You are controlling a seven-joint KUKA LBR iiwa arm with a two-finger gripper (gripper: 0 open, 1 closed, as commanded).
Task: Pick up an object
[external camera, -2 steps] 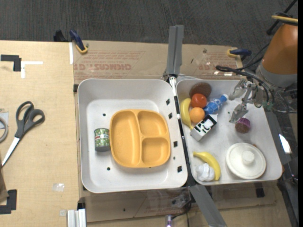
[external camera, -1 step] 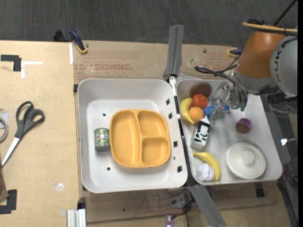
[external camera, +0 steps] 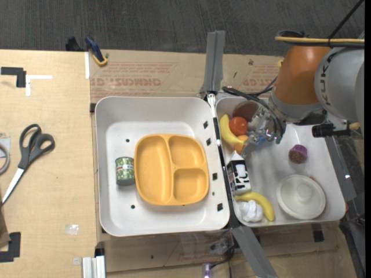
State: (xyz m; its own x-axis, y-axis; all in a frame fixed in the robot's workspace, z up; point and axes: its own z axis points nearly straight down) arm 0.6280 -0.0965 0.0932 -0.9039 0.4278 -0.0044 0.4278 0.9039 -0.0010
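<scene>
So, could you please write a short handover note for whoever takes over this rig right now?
Gripper: low in the right bin, at its far-left corner beside the tomato and a banana; nothing seen between its fingers.
Also in that bin: purple ball, white bowl, second banana, black-and-white box.
Left bin: yellow tray, green can.
Done: nothing lifted.
Left: grasp and lift one object.
</scene>
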